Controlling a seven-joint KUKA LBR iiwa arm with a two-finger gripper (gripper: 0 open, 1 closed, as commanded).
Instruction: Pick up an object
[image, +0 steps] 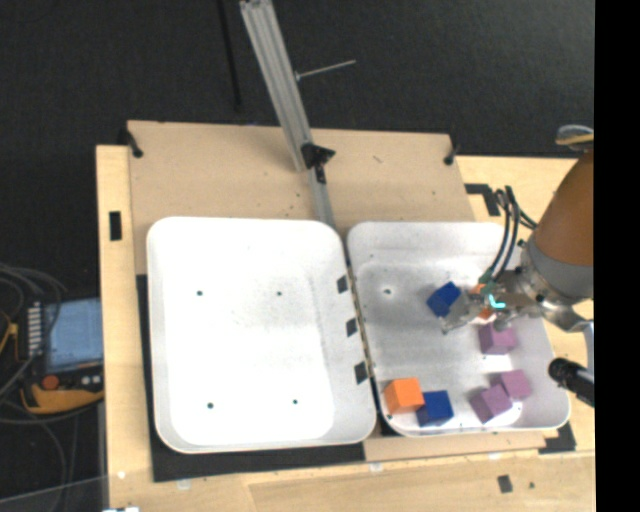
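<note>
From my remote seat I see a pale wooden bench (112, 300) on dark, speckled floor (90, 70). A grey metal rail (283, 95) slants in over the bench's far edge. Beyond the bench's left edge, on the floor, lie a blue box (76, 333) and tangled black cables (25, 285).

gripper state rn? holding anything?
Gripper: cannot be told; it sits low in the right bin, beside the upper blue block.
</note>
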